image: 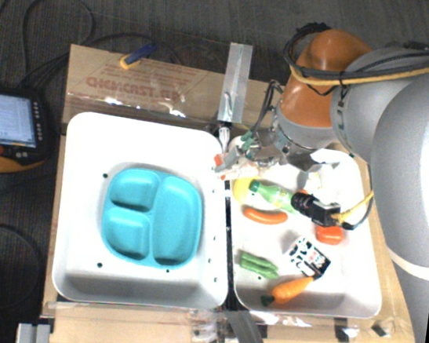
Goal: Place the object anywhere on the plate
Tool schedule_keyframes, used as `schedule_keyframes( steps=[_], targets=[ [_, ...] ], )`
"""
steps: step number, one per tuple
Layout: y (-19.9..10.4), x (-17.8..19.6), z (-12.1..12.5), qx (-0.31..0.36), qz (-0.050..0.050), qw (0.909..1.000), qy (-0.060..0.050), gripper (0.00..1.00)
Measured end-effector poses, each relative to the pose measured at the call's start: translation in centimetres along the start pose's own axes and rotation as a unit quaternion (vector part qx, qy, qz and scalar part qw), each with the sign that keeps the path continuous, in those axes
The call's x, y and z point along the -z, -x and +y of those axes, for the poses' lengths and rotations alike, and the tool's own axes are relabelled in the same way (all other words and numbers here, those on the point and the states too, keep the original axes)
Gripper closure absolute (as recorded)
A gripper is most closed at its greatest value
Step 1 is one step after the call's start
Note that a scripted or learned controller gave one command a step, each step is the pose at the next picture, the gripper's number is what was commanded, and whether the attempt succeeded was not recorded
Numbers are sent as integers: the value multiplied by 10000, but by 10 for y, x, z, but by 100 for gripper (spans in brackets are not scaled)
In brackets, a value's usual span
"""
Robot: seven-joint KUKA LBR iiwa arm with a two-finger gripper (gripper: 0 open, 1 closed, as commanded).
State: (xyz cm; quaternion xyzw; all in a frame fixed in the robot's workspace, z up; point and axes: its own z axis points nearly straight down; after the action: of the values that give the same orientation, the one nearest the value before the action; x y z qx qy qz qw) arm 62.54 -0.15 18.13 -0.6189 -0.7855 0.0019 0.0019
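A light blue plate with three compartments lies in the left bin. My gripper hangs low over the far left corner of the right bin, close to the wall between the two bins. Just in front of it lie a green and yellow bottle-shaped toy and an orange-red sausage. Nothing can be made out between the fingers. The wrist hides what lies directly under the gripper.
Further things in the right bin are a red tomato-like piece, a black and white box, a green pea pod and a carrot. A handheld screen sits left of the bench.
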Motion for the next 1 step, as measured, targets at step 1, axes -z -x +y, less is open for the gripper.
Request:
schedule_keyframes(
  steps=[1],
  targets=[
    [-70, 0, -22, 109, -3, 9999, -4, 100]
  ],
)
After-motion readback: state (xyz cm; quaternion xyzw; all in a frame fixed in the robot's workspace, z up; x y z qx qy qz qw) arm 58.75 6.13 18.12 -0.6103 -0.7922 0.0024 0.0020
